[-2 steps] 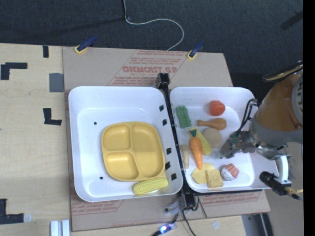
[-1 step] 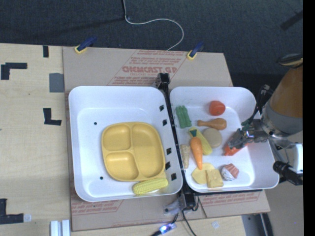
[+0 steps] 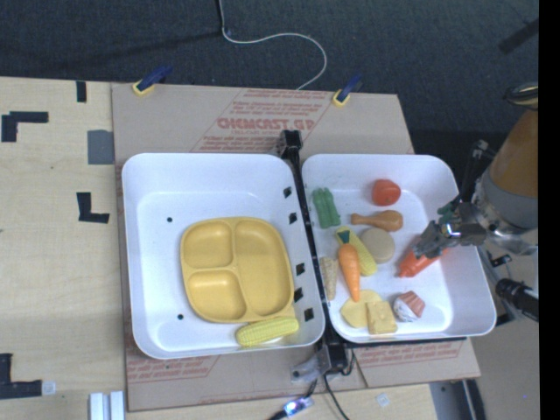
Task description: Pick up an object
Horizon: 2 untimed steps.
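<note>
Reaching into the right bin (image 3: 437,173) near its right edge, our gripper (image 3: 435,240) meets the red piece (image 3: 416,264), which slants toward the front; finger state we cannot tell.

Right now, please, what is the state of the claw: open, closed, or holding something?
Claw: over the right bin, right at the orange-red toy piece; open, closed or holding cannot be told.

Red-orange toy piece (image 3: 417,263), tilted, right bin
</note>
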Available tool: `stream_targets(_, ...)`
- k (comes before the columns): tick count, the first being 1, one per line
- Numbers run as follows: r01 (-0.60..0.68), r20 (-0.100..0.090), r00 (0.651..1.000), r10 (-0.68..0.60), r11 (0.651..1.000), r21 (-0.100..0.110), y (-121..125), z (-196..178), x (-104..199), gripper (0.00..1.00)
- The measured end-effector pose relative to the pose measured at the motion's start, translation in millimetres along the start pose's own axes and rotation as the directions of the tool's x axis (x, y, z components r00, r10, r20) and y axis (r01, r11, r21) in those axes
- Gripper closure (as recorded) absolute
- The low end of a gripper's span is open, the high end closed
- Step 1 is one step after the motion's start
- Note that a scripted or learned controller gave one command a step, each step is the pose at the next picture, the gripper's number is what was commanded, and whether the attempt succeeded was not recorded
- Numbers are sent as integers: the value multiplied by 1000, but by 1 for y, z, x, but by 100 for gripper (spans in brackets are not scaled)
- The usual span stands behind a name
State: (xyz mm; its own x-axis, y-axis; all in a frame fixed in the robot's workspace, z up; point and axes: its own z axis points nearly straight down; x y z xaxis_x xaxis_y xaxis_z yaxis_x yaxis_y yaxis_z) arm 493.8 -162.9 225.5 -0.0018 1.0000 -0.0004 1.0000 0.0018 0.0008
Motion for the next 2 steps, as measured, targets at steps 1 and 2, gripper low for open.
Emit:
stream_targets(1, 5, -1, 1000, -5, 1000, 1, 35, 5, 45, 100)
stream_targets(2, 4, -1, 1000, -4, 1000, 2, 55, 11, 89, 100)
